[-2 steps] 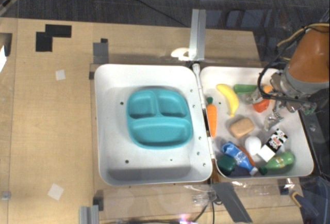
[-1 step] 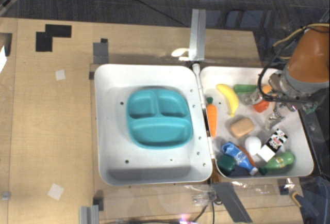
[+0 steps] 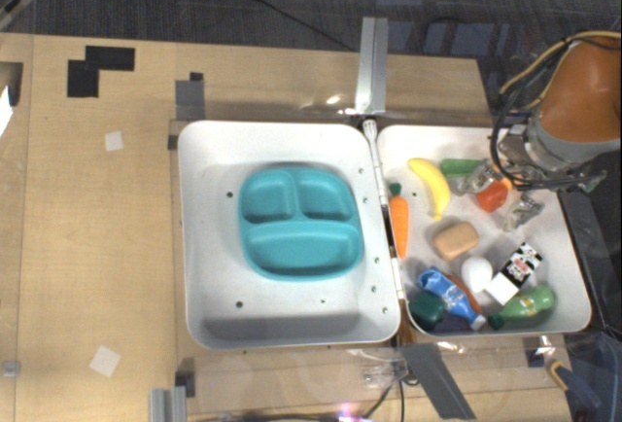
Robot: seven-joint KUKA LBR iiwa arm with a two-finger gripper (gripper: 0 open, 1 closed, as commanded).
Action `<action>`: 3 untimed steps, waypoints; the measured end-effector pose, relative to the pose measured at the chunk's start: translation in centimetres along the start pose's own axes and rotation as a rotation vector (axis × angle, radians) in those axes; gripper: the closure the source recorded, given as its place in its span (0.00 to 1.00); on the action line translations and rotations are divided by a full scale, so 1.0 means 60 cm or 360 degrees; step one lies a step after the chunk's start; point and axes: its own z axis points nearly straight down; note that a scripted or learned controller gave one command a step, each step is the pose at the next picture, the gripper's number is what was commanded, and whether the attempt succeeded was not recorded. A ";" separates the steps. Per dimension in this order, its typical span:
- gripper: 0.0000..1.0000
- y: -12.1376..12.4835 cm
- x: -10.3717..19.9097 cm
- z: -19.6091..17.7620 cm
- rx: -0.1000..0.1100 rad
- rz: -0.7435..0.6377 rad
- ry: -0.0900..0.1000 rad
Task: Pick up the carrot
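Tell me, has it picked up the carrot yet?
Not yet. The carrot lies untouched along the left wall of the right bin, beside the banana. The gripper sits over an orange-red item near the bin's far side. Reaching, grasping and lifting all remain.

Two white bins sit side by side: the left bin [image 3: 199, 216] holds a teal divided plate [image 3: 296, 221], and the right bin [image 3: 564, 255] holds mixed toy items. The carrot [image 3: 398, 226] lies along the right bin's left wall, just left of a banana [image 3: 430, 185]. The gripper [image 3: 505, 196] is above the bin's upper right area, beside a small red item [image 3: 492, 195], apart from the carrot.
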 end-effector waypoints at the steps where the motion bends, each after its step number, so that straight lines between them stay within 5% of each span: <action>1: 1.00 -0.004 -0.005 -0.024 0.0014 0.0003 -0.0012; 2: 0.00 -0.004 -0.005 -0.023 0.0014 0.0003 -0.0012; 3: 0.00 -0.014 -0.016 -0.011 0.0001 0.0174 -0.0005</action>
